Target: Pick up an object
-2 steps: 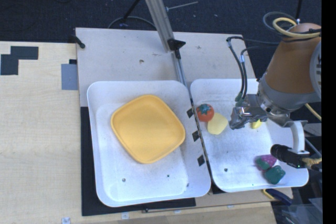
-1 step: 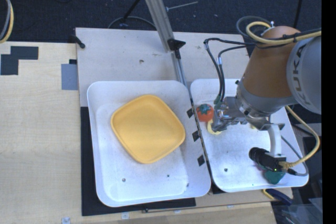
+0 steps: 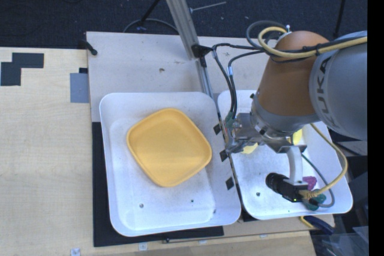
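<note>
My gripper (image 3: 239, 139) hangs low over the left part of the right bin (image 3: 264, 204), close to the wall between the two bins. The grey and orange wrist above hides most of it. A small yellow thing (image 3: 250, 147) peeks out right under the gripper, and whether it is held cannot be told. Another bit of yellow (image 3: 297, 138) shows at the wrist's right side. A magenta object (image 3: 310, 181) and a teal object (image 3: 318, 201) lie near the right bin's front right corner.
A large yellow square plate (image 3: 168, 146) lies in the middle of the left bin (image 3: 162, 216). A slanted aluminium rail (image 3: 183, 15) rises behind the bins. Cables loop over the arm.
</note>
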`<state>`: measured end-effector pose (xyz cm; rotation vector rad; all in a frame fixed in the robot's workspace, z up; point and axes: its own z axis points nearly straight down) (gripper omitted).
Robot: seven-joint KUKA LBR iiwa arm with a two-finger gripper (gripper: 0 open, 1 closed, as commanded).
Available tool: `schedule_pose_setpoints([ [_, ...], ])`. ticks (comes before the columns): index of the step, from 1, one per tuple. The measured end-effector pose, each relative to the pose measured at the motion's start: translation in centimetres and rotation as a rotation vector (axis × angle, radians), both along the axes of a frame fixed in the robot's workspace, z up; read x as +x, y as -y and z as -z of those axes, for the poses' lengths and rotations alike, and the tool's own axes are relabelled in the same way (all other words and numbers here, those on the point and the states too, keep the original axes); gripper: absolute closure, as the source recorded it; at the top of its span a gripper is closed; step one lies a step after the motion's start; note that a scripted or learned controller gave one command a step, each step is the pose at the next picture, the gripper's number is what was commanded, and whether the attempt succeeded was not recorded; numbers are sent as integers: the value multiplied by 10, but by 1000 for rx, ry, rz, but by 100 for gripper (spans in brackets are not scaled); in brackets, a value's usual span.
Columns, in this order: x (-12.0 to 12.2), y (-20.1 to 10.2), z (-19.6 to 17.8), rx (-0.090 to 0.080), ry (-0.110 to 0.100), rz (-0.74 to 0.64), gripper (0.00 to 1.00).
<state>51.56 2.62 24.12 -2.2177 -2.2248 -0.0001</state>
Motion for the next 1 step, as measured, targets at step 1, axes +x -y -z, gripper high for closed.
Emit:
schedule_pose_setpoints([
  [1, -9, -50, -6, 1, 0, 0, 100],
])
